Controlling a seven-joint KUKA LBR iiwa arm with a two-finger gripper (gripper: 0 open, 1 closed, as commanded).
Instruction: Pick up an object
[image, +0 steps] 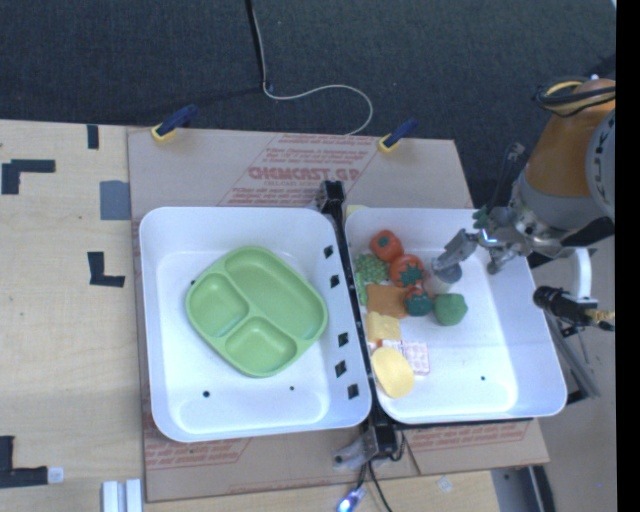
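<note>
**Claw over the right bin, toys just left of it**

From my remote seat I see the arm (570, 150) reaching in from the right, its gripper (450, 262) low over the right bin (500, 390). Whether the claw is released or clenched I cannot tell — the tip is small and blurred.

The toy food lies in a cluster along the right bin's left side. Nearest the claw are the orange tomato (406, 268), just to its left, and the green round piece (451, 307), just below it. Further left sit a second tomato (386, 244), a pale green bunch (370, 270), an orange block (384, 298) and — toward the front — a yellow piece (394, 372).

The left bin (170, 400) holds a green divided plate (256, 311), well apart from the claw.
</note>
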